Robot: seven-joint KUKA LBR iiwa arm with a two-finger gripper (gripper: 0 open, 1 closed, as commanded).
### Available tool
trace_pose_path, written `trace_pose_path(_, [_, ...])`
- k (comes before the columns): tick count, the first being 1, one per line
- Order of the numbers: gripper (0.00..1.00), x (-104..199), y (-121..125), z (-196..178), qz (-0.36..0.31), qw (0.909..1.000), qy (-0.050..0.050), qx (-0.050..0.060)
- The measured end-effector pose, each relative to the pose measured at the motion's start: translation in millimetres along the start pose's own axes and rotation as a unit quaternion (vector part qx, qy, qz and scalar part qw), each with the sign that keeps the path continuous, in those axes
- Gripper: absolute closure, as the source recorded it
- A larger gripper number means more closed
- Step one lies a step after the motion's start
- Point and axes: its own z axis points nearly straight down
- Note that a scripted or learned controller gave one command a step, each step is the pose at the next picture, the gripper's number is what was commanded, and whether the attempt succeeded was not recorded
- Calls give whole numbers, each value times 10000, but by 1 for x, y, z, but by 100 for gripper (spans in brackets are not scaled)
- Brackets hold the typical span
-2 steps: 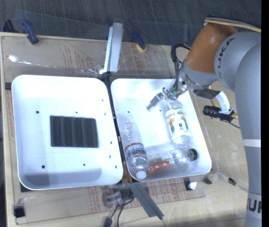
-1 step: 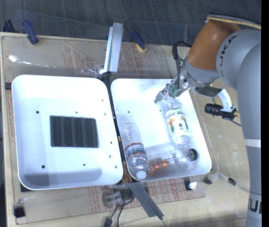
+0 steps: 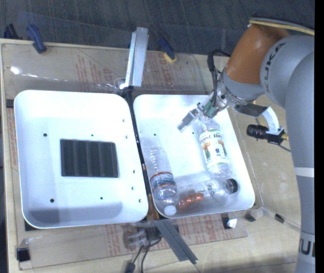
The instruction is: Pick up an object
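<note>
Three clear plastic bottles lie in the right bin (image 3: 167, 110). One with an orange and green label (image 3: 214, 149) lies along the right side, cap toward the back. A second bottle (image 3: 162, 175) lies along the left wall. A third (image 3: 207, 192), with amber liquid, lies along the front wall. My gripper (image 3: 197, 116) hangs low over the back of the right bin, just at the cap end of the labelled bottle. Nothing shows as held in it.
The left bin (image 3: 36, 112) holds a dark ribbed rectangle (image 3: 89, 158) on its floor. A grey metal bar (image 3: 136, 56) stands at the back between the bins. Blue clamps (image 3: 36, 38) sit on the bench's far edge. A black cable fitting (image 3: 261, 132) juts beside the right bin.
</note>
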Motion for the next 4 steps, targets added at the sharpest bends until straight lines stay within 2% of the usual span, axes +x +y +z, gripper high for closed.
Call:
trace_pose_path(1, [0,5,32,-22,-366,9993,7,0])
trace_pose_path(2, [0,-8,9,49,-424,9991,13,11])
trace_pose_path(3, [0,4,-10,4,-703,9975,13,4])
trace_pose_path(4, [0,33,-58,29,-520,9986,19,10])
